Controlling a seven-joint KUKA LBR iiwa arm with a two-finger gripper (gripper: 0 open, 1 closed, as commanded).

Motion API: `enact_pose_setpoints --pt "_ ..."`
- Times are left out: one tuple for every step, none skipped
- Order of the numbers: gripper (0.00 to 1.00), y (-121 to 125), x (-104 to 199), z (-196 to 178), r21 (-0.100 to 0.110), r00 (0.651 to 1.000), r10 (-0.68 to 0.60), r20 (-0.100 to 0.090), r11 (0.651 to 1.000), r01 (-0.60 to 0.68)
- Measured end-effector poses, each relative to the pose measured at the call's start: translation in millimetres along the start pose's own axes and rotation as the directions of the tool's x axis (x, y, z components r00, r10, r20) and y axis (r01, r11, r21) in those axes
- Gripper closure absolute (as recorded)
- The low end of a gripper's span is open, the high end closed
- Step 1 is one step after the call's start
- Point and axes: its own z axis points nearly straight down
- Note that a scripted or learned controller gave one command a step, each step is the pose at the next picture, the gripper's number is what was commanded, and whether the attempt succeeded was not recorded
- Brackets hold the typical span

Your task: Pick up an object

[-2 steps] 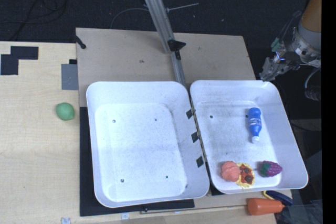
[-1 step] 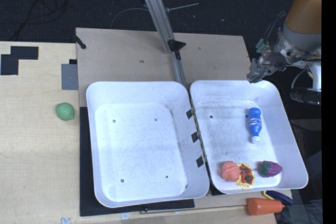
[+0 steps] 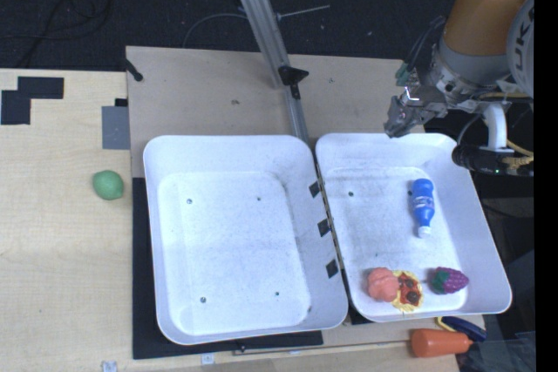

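Bench (image 3: 61, 213): pale wood on the left, with a tan board further back and a black mat under the bins.
Left bin (image 3: 228, 235): shallow, white, rounded corners, lying on the black mat; its right rim meets the right bin along a seam with small black clips.
Right bin (image 3: 375, 205): same white tray, just beside the left one; it holds all the small items, which lie toward its right and near sides.
Arm (image 3: 493, 4): grey with a wide orange band, reaching in from the upper right; cables hang off its wrist.
Metal rail (image 3: 266, 30): a silver slotted bar running at a slant from the top of the view down to the gap between the bins.
Gripper (image 3: 399, 119): dark and small, hanging over the far rim of the right bin, well apart from every item; whether its fingers stand apart or together I cannot tell, and nothing shows between them.
Orange object (image 3: 438, 342): lies outside the right bin, just past its near rim, beside a blue and yellow scrap.
Blue bottle (image 3: 422, 205): lies in the right bin near its right side, white cap pointing to the near edge.
Pink object (image 3: 381, 283): rounded, at the near side of the right bin, touching a yellow and red piece (image 3: 407, 292).
Purple object (image 3: 448, 280): knobbly, with a green tip, near the bin's near right corner.
Green ball (image 3: 109, 185): alone on the pale wood, left of the left bin.
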Motion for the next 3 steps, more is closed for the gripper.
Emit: enact_pose_setpoints --pt "1.00 4.2 49.3 10.0 0.000 1.000 0.000 0.000 1.000 0.000" --pt "1.00 -7.2 96.1 9.8 0.000 1.000 0.000 0.001 1.000 0.000" --pt "1.00 -14.0 146.4 31.3 0.002 1.000 0.000 0.000 1.000 0.000"
